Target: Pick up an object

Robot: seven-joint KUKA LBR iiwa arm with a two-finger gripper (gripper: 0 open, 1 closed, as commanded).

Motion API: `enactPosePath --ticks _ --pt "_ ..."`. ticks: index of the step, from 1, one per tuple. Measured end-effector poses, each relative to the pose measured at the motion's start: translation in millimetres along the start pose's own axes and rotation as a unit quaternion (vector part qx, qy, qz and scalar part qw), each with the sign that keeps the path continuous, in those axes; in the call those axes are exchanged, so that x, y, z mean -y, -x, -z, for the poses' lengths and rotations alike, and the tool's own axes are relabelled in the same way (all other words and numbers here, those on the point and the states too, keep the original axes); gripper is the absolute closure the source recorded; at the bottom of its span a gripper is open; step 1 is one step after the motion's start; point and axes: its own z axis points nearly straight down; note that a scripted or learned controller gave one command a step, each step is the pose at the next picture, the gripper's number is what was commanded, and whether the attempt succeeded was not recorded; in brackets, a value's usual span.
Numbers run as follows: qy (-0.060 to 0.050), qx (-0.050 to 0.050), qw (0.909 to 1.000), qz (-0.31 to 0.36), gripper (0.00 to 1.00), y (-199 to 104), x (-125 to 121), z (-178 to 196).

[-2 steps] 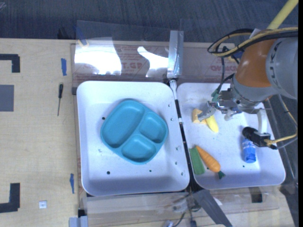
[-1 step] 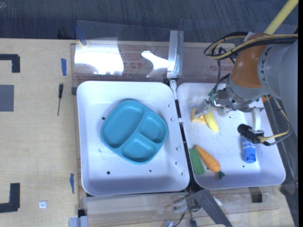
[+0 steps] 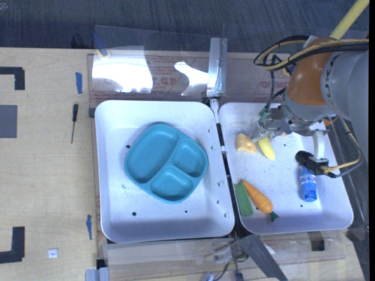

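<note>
While arm reaches in from right, pincer (image 3: 270,127) hangs over rear part of right bin (image 3: 334,215), just above yellow piece (image 3: 267,149) — wide, narrow or gripping, cannot tell. Yellow piece in bin's rear-left part, pale wedge (image 3: 246,144) just beside it on left. Nearer front: orange carrot (image 3: 258,196) alongside green stick (image 3: 243,200). Blue bottle (image 3: 308,188) toward right wall, apart from rest. Left bin (image 3: 111,215) holds blue divided plate (image 3: 167,163) — both bins side by side on worktop (image 3: 41,204).
</note>
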Motion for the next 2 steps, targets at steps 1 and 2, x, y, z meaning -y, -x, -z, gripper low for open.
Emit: enactPosePath --ticks 1,2 --pt "-0.009 -0.001 0.9991 -0.042 1.0 20 52 -18" --pt "-0.006 -0.003 0.9987 -0.051 1.0 -52 32 112"
